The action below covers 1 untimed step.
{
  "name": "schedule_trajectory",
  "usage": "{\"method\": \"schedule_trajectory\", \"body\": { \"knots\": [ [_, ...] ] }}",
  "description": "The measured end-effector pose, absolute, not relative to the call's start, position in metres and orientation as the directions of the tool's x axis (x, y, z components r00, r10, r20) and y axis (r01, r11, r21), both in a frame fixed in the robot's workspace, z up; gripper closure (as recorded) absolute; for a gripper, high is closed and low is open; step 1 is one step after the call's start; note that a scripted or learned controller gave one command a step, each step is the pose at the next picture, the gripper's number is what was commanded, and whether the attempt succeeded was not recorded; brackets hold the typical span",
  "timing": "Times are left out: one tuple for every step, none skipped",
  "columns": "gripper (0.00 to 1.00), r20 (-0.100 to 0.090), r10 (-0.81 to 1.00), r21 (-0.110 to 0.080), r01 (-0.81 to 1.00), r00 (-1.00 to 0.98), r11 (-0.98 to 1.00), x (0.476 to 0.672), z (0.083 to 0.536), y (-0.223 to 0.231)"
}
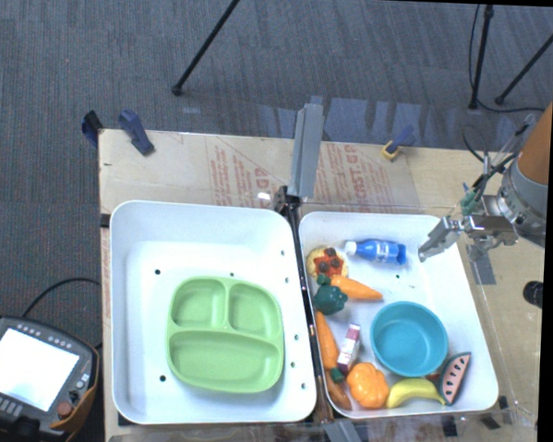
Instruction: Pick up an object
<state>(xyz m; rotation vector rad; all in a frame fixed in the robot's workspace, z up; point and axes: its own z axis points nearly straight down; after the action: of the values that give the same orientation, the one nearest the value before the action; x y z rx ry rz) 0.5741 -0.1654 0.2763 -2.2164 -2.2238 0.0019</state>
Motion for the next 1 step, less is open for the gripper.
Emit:
{"method": "schedule_trajectory", "body": {
  "knots": [
    [0.0, 0.002, 0.995, -0.003, 0.995, -0.099, 0.099, 0.6245, 0.0859, -0.1991]
  ]
}}
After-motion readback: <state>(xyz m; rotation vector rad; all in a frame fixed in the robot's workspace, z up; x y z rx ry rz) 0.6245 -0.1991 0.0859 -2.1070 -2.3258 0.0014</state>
